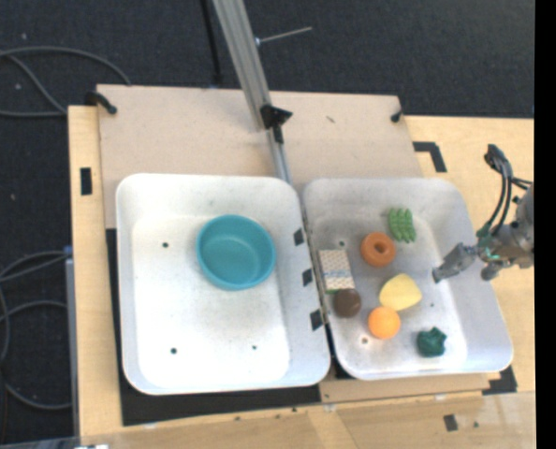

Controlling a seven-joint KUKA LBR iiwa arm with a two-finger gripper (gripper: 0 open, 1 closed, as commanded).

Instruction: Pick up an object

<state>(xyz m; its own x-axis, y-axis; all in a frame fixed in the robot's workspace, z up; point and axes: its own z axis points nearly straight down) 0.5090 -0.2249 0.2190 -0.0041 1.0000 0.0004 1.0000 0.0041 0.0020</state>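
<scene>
The right bin (465,223) holds several small objects: a green ridged piece (401,224), an orange ring (378,249), a yellow lump (400,292), an orange ball (384,323), a dark green piece (431,342), a brown ball (346,301) and a checkered block (335,268). My gripper (451,264) reaches in from the right edge, over the bin's right side, a little right of the yellow lump. Nothing shows between its fingers.
The left bin (147,251) holds a teal bowl (236,251). A slanted metal rail (245,54) comes down from the top to the gap between the bins. Cables lie on the dark floor at the left.
</scene>
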